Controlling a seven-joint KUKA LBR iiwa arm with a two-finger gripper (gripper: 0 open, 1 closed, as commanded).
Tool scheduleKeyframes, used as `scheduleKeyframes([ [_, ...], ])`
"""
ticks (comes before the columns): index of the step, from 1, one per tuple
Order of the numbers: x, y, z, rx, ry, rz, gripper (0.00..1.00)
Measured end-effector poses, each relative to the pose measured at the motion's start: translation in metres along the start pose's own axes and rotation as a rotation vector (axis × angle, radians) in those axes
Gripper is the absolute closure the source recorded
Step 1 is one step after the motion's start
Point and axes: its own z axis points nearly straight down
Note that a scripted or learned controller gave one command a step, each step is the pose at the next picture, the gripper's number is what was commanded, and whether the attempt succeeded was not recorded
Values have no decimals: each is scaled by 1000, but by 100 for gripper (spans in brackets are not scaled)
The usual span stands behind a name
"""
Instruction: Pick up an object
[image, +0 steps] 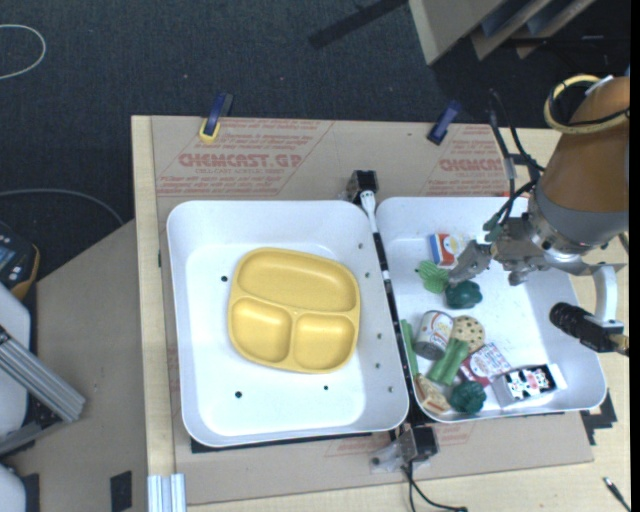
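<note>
The right bin (575, 300) holds several small items. A white, blue and red carton (445, 245) lies near its back left, with a green piece (433, 275) and a dark green broccoli (463, 294) just in front of it. Further forward are a tin can (432, 333), a cookie (467, 328), a green stick (449, 361), a pink packet (488, 360), a black-and-white carton (527, 383) and a second broccoli (467, 398). My gripper (493, 266) hangs open above the bin's middle, just right of the first broccoli, with nothing between its fingers (468, 263).
The left bin (195, 330) carries a yellow divided plate (293, 308). A black divider rail (382, 275) runs between the bins. The arm's orange band (590, 160) looms over the right bin's back right corner. A black part (585, 326) juts out at the right.
</note>
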Motion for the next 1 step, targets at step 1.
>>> scheduleKeyframes([
  [1, 0, 3, -7, -14, -2, -2, 0],
])
